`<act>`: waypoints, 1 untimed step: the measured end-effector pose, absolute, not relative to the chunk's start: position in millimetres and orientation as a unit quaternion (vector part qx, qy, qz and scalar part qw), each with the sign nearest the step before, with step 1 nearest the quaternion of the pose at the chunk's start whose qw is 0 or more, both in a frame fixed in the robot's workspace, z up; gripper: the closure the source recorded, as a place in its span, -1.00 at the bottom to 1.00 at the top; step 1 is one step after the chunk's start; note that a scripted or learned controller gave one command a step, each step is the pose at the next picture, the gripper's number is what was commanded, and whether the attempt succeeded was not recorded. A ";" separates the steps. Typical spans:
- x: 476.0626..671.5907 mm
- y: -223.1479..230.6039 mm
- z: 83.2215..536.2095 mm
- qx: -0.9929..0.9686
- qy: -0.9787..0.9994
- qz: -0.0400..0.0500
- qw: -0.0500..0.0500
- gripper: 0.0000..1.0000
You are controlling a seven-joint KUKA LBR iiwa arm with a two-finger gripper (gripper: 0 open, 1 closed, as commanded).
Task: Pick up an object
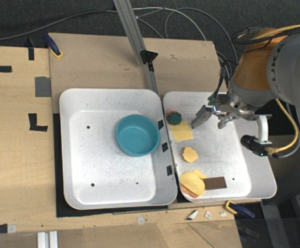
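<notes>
My gripper [210, 122] hangs over the upper part of the right bin [242, 164], fingers spread open with nothing between them. Just to its left a small dark green and red object [175, 118] lies by the bin's left wall. Below that is a flat pale yellow square [182, 132], then a small yellow chunk [190, 154]. Near the bin's front edge sit a yellow and orange rounded item [192, 183] and a brown block [215, 183]. A teal bowl [137, 134] stands upright in the left bin [82, 154].
A grey pole [134, 32] slants down from the top to the back edge between the bins. Cables run behind the right bin. Blue and yellow clamps [53, 45] grip the bench board at the back left and front right.
</notes>
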State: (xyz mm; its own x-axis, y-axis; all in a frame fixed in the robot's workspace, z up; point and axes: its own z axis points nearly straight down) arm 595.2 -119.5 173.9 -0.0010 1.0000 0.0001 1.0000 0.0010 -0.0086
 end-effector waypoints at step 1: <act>593.5 -115.9 129.7 -0.707 -0.708 0.002 0.002 -1.00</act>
